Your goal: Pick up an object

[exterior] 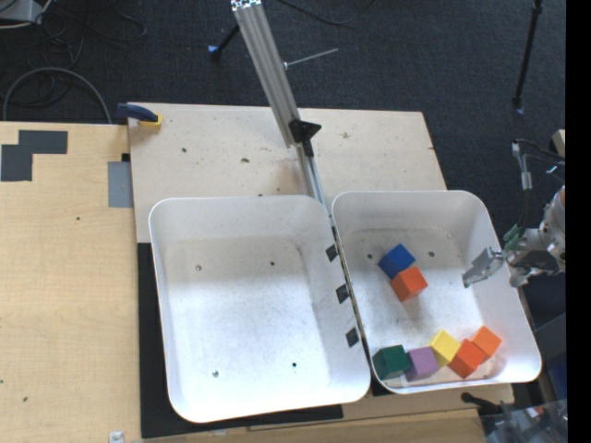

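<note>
**A:** Run me across it, left to right. What is there to pick?

**B:** The left bin (185, 238) offers me nothing to grasp. Everything lies in the right bin (434, 206). Near its middle a blue cube (396, 258) and a red-orange cube (408, 283) sit touching, the blue one farther from the camera. Along the near wall runs a row: green cube (391, 361), purple cube (422, 363), yellow cube (444, 345), then a red cube (467, 358) and an orange cube (487, 341), packed close together.

**A:** And where are you in relation to them?

**B:** My end effector (482, 268) hangs at the right rim of that bin, with the wrist coming in from the right. The blue and red-orange pair lies to its left, at about the same depth in the bin. The row lies toward the camera from it, with the orange cube the nearest of that group.

**A:** Which is the easier target?

**B:** I judge the middle pair easier: there is open floor around it, while the row crowds the wall and corner.

**A:** How wide are you open?

**B:** I cannot tell; the tip is small and blurred. It holds nothing that I can see and seems to touch none of the cubes.
</note>
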Motion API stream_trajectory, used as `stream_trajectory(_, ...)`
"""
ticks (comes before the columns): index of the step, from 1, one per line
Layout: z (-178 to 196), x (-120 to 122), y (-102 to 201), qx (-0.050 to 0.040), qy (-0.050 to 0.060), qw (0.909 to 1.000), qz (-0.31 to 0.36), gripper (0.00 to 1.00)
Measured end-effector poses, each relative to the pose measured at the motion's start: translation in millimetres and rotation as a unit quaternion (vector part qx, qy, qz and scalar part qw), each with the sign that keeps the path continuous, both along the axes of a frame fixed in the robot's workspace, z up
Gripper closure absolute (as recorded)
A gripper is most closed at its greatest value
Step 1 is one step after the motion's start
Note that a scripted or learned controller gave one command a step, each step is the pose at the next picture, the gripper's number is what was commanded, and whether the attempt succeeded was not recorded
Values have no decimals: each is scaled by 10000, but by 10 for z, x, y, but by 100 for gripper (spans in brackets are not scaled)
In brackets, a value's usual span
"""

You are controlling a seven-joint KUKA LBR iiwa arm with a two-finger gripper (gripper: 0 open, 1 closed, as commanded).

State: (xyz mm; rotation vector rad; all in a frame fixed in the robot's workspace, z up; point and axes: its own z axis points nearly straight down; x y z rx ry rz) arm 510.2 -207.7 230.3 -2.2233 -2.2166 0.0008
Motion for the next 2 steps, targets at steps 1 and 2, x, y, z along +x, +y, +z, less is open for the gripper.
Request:
stream_trajectory(1, -1374, -22, 2, 14, 39, 10000, 9, 0)
stream_trajectory(2, -1332, -7, -13, 1, 6, 10000, -14, 0)
